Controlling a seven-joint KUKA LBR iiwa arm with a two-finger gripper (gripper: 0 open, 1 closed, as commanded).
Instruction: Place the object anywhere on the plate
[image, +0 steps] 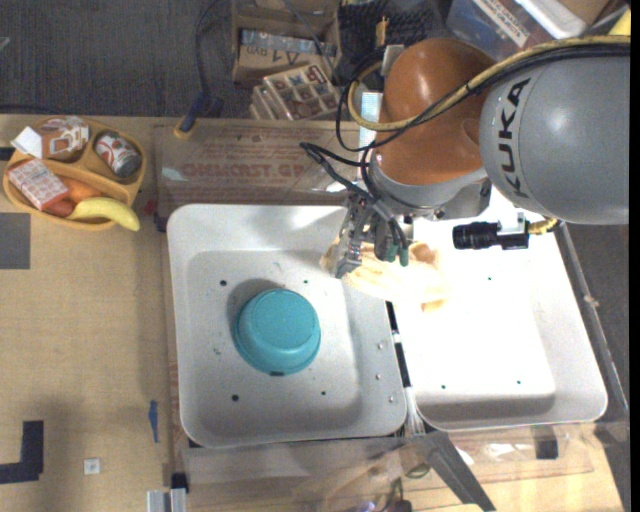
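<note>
The teal plate (278, 330) lies round and dome-like in the middle of the left bin (200, 400). My gripper (374, 250) hangs over the seam between the two bins, up and to the right of the plate. A pale yellow, flat, elongated object (400, 282) sits between its fingers (349, 248) and stretches out to both sides below them. It reaches over the divider and the near-left corner of the right bin (500, 380). An orange-tan bit (426, 255) shows at its upper right. The gripper is shut on the object, which is clear of the plate.
The grey arm with its orange band (430, 100) covers the back of the right bin. A black cylinder (480, 236) sticks out by the wrist. A yellow tray of toy food (70, 175) stands on the bench at the far left, outside the bins.
</note>
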